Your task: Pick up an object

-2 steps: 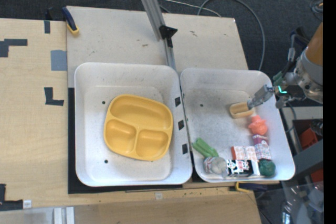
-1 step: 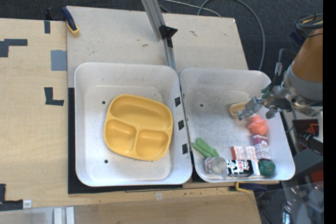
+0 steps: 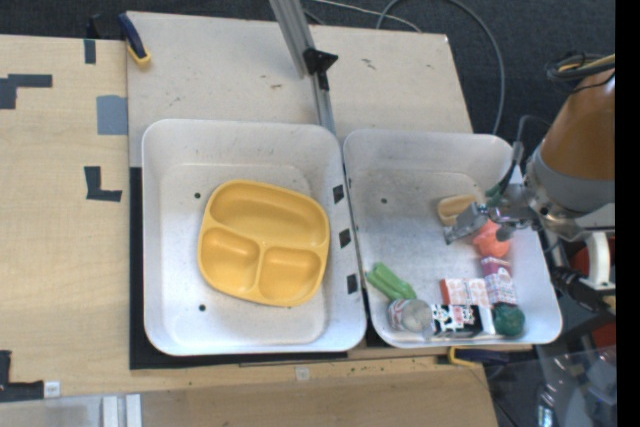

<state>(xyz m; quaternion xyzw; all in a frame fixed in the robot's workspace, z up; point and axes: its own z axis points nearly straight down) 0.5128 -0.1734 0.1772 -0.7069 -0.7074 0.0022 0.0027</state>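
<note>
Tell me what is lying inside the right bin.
In the right bin: a tan piece, an orange object partly under the pincer, a green item, small packets and a dark green ball. The arm hides the bin's right edge.

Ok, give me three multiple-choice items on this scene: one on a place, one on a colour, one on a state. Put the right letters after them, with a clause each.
1. Where does the divided plate lie?
A. in the left bin
B. in the right bin
C. on the bare bench

2. What colour is the divided plate?
A. blue
B. yellow
C. red

3. Where is the gripper?
A. over the left bin
B. off the bench
C. low in the right bin, beside the orange object

Answers: 1 A, the plate sits alone inside the left bin. 2 B, it is plainly yellow. 3 C, the gripper is over the right bin's floor, between a tan object and the orange one.
</note>
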